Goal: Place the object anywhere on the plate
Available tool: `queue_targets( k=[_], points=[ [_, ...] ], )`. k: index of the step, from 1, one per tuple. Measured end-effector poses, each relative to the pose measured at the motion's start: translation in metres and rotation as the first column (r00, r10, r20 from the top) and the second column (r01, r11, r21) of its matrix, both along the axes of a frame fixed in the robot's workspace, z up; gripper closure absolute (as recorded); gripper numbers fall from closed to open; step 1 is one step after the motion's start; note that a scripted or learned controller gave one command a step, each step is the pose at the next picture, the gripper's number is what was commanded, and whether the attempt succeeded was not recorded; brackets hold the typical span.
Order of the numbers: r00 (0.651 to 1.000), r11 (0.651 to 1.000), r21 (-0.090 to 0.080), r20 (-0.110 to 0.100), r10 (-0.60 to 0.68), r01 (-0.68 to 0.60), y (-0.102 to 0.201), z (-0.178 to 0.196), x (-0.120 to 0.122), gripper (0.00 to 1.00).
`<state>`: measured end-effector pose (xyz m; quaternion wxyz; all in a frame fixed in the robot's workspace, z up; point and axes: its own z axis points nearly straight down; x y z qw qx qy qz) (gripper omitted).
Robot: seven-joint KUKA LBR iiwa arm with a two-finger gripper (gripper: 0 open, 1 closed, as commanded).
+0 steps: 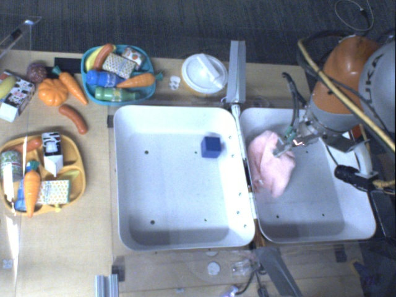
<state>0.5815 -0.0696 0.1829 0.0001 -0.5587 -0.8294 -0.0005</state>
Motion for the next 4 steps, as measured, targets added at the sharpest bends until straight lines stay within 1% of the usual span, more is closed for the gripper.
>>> queue_targets(
  k=[1, 2, 3, 4],
  points=[
    [1.000, 1.000, 0.000, -0.001, 0.005, -0.005, 0.001, 0.040, 0.001, 1.00],
    [0.919, 0.919, 0.001, -0.002, 0.395, -0.395, 0.047, 0.043, -0.005, 1.00],
    [0.694, 0.694, -0.001, 0.001, 0.720, -0.720, 0.097, 0.034, -0.008, 1.00],
    [0.375, 0.375, -0.001, 0.003, 0.927, -0.927, 0.150, 0.026, 0.000, 1.00]
  ],
)
